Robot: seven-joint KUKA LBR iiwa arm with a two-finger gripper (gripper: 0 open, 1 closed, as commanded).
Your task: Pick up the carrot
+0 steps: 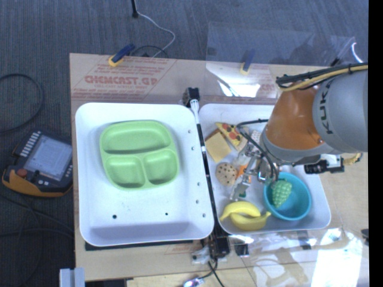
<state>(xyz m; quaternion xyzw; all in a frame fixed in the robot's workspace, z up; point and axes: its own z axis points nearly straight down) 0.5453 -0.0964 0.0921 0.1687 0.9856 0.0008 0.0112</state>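
The carrot point(240, 173) shows as a thin orange sliver in the right bin point(323, 217), with a green tip toward the banana. It lies between the round cookie point(225, 173) and the blue bowl point(292, 201). My gripper point(250, 164) reaches in from the right under the orange wrist band and is right over the carrot, hiding most of it. Whether it touches the carrot I cannot tell.
The right bin also holds a pizza slice point(228, 133), a tan cracker point(216, 146), a yellow banana point(244, 214) at the front, and a green knobbly item point(280, 191) inside the blue bowl. A green divided plate point(139, 152) sits in the left bin point(96, 220).
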